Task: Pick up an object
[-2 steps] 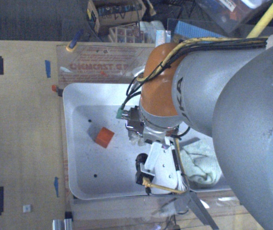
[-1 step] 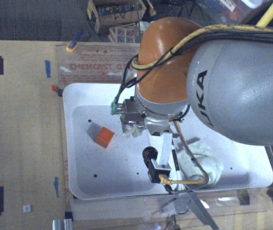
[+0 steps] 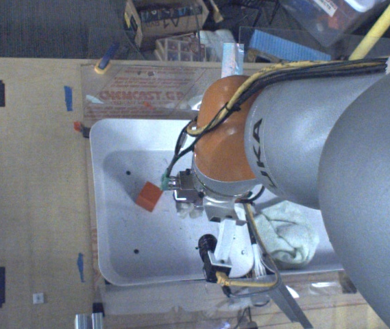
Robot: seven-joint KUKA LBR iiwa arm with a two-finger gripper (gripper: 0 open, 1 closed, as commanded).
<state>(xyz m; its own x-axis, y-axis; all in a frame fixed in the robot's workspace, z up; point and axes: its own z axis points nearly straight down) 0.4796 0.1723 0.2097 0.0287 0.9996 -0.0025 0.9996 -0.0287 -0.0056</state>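
An orange-red block lies on the floor of the left white bin, left of the middle. A small green piece shows just right of the block, at the edge of the arm's wrist. The gripper hangs over the bin's middle, right of the block, and the wrist body hides most of it. A crumpled pale cloth lies at the bin's right side, partly under the arm.
The big grey arm with its orange band covers the right half of the view and the second bin. A wooden bench lies to the left. Boxes and clutter stand beyond the far edge.
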